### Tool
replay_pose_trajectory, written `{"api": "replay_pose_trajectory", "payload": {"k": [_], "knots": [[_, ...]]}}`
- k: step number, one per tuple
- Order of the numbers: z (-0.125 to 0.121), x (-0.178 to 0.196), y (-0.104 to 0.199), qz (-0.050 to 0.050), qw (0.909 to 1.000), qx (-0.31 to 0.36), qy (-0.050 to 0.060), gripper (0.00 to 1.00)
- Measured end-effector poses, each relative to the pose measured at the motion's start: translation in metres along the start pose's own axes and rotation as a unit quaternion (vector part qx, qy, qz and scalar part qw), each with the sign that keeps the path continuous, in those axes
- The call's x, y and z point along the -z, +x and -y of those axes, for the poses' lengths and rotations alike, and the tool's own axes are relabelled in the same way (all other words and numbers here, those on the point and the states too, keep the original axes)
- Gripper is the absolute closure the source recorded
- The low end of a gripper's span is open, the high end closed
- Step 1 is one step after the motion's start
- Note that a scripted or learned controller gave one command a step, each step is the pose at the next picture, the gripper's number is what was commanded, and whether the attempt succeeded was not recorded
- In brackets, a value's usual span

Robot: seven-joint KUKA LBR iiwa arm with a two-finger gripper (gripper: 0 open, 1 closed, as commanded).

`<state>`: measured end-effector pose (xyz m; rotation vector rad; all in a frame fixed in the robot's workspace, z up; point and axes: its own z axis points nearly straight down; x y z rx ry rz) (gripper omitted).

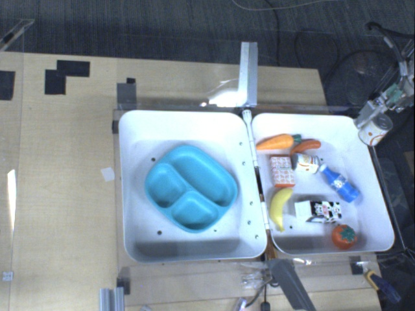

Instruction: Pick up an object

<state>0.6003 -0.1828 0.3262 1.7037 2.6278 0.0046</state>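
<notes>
Orange carrot lies along the far edge of the right bin, its long axis running left to right, green top toward the sausage that sits just beside it. A yellow banana lies near the left edge of that bin, long axis running far to near, curving slightly toward the near edge. Just beyond it sits a small red-and-white box. A blue bottle is tilted diagonally, cap end toward the far left, base toward the right edge. Beside the box is a small white cup-like item, too small to tell more. A black-and-white carton lies flat toward the near edge, long axis left to right, and a red tomato sits in the near right corner.

That makes eight things in the right bin, one of each. The left bin holds one blue tray with three compartments, set at a slant.

Both white bins rest side by side on a pale wooden bench with black marks near its far left corner. Dark carpet lies beyond, with a thin cable trailing across it.

The gripper hangs over the far right corner of the right bin, apart from all the items; whether it is open or closed I cannot tell.
</notes>
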Motion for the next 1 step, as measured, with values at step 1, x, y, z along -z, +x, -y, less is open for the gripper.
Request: {"api": "replay_pose_trajectory", "payload": {"k": [1], "knots": [[0.0369,-0.0844,-0.008,-0.001,1.0,0.007,0.002,1.0]]}}
